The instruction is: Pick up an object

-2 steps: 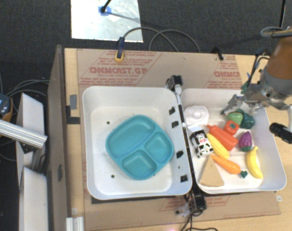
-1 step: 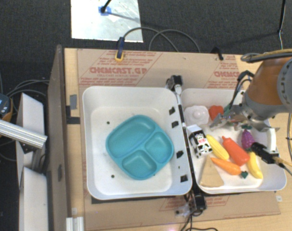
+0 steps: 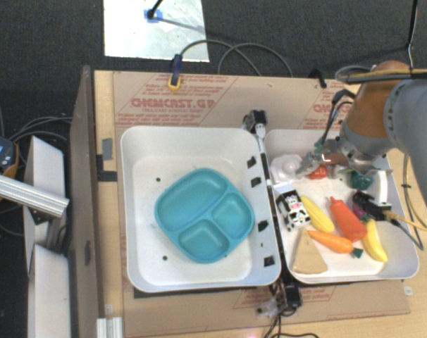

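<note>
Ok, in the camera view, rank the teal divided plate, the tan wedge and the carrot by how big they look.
1. teal divided plate, by far the largest, in the left bin.
2. tan wedge, in the right bin.
3. carrot, longer but slimmer than the wedge, so these two are close and the order between them is unsure.

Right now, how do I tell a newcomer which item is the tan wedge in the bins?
Start at the right white bin, the one crowded with toy food. Go to its near edge, left of centre: the tan wedge lies flat there, just below the orange carrot. It is the only flat, triangular, beige piece; its neighbours are rounded and brightly coloured.
</note>
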Tool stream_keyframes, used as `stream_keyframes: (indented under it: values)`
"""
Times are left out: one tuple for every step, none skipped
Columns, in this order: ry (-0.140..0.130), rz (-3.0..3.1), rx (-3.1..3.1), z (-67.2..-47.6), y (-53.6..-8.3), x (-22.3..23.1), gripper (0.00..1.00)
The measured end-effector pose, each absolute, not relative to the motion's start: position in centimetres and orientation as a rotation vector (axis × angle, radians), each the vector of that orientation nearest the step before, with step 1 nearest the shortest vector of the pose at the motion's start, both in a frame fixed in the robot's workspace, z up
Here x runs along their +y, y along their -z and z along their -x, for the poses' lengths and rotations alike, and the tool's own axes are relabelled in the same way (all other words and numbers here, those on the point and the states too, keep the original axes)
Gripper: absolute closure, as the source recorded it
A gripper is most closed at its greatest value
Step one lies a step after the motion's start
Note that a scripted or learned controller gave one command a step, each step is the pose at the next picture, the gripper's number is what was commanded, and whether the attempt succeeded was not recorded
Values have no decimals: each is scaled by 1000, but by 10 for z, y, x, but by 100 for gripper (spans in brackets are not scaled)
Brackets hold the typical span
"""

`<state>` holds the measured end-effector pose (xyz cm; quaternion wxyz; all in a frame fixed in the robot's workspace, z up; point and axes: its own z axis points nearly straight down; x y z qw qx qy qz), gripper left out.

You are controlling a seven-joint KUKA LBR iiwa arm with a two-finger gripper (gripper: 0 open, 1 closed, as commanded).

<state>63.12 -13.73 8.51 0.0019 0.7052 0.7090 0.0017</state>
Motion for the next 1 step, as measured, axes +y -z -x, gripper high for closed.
stream_keyframes:
  values:
    - [-5, -2213, 2225, -630, -96, -138, 100]
